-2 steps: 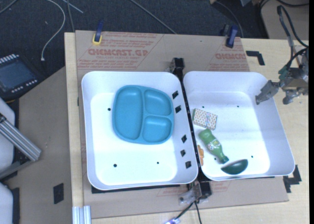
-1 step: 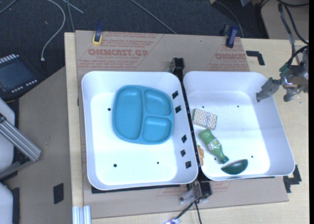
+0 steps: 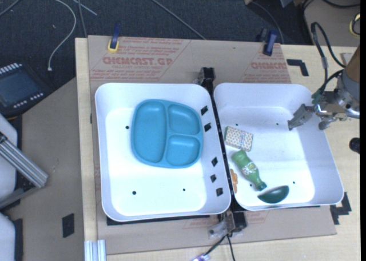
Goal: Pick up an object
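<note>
The arm was cut off at the frame's right edge, and the gripper [image 3: 311, 115] hung over the upper right rim of the right bin [image 3: 286, 97]; whether it was open or closed could not be told. Nothing showed between its tips. The green bottle [image 3: 249, 169], patterned packet [image 3: 238, 137] and dark green scoop [image 3: 273, 195] lay well apart from it, toward the bin's lower left. The blue divided plate [image 3: 166, 133] sat in the left bin [image 3: 114, 157].
</note>
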Robot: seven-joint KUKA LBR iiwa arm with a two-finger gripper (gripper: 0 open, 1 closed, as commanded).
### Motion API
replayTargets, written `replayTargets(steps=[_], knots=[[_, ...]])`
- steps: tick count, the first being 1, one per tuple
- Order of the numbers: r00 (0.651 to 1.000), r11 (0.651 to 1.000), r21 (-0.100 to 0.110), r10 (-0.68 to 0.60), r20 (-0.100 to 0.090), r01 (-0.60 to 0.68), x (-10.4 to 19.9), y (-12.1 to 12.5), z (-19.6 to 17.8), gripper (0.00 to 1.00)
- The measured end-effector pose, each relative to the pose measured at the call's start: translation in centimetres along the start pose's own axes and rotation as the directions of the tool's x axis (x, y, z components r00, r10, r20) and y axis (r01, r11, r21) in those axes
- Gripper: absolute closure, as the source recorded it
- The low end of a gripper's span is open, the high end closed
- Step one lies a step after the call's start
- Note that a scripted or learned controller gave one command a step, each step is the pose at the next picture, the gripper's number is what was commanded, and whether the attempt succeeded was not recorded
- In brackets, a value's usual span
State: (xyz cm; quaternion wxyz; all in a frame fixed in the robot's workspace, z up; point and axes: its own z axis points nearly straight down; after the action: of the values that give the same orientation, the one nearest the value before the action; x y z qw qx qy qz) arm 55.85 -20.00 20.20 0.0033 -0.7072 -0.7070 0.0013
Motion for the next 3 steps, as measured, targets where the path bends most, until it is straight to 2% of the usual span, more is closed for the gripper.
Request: replayTargets(steps=[2, 3], knots=[[1.000, 1.000, 0.000, -0.001, -0.001, 0.001, 0.3, -0.6, 11.5, 0.00], [1.000, 1.000, -0.007, 0.000, 0.002, 0.000, 0.3, -0.4, 10.0, 1.00]])
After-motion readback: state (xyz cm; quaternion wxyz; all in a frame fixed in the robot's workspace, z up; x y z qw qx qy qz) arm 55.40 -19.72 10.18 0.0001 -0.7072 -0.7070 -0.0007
